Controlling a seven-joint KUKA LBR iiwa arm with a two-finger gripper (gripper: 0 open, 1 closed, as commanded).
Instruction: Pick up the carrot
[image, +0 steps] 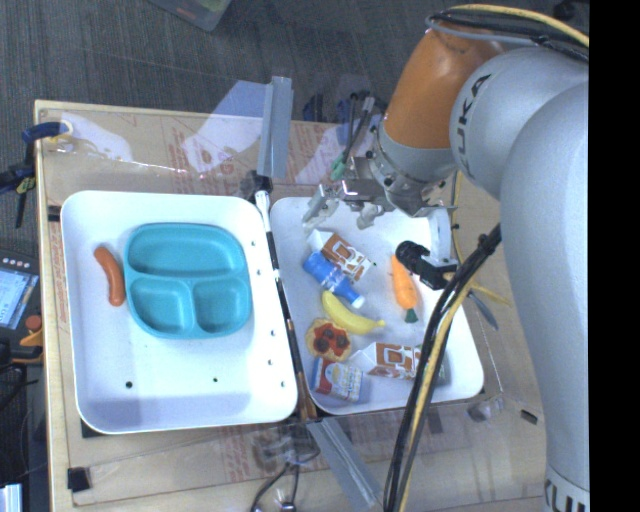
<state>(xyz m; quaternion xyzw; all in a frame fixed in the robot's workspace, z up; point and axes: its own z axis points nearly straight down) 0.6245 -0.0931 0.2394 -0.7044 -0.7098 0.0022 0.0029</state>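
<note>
The orange carrot (403, 286) with a green tip lies in the right bin (462, 372), near its right wall, pointing roughly front to back. My gripper (343, 208) hovers over the back left part of that bin, up and to the left of the carrot and apart from it. Its fingers (318, 206) are spread open with nothing between them.
Also in the right bin are a brown and white carton (347, 256), a blue bottle (333, 278), a banana (350, 313), a pizza slice (329, 338) and two small cartons (397, 358) at the front. The left bin (90, 390) holds a blue divided plate (190, 277) and a sausage (110, 274).
</note>
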